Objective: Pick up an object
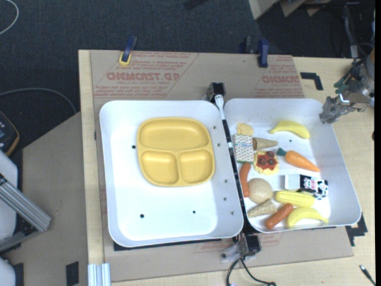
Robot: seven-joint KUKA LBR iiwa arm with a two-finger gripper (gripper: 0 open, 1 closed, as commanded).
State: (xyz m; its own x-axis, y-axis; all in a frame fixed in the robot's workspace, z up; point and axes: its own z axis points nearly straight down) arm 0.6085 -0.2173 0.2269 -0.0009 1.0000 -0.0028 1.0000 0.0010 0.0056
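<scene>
I cannot tell my grey two-finger gripper's (331, 109) state at the shallow white right bin's (342, 159) far right edge; the yellow plastic toy banana (291, 128) near the far edge looks light, stiff, slippery: grasp mid-curve.

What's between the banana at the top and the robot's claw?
Nothing but bare white bin floor. In the camera view, the banana lies left of the gripper, with no toy between them.
</scene>
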